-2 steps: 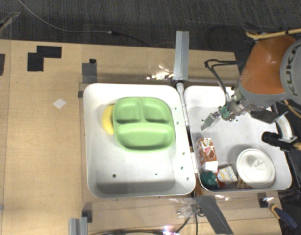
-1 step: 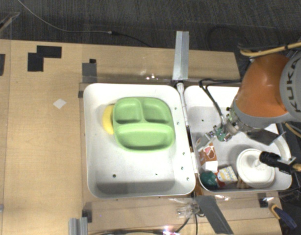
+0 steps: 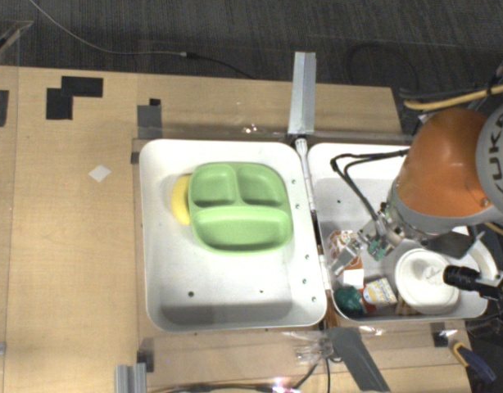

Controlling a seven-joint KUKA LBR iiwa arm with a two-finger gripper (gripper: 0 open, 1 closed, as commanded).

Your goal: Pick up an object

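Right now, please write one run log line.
arm: over right bin | end effector: low among clutter | green plate: left bin | grasp: unconfirmed

The green tray [image 3: 238, 206] hides most of a yellow object [image 3: 179, 201].

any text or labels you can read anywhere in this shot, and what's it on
"KU": large dark letters on the arm's grey casing, cut off at the picture's edge.
Small packets in the right bin carry print too blurred to read.
No text on the green tray.

We are seeing the gripper [image 3: 347, 256] hanging over right-bin clutter [image 3: 362, 295] — a green tray [image 3: 238, 205] sitting in the left bin [image 3: 165, 285].
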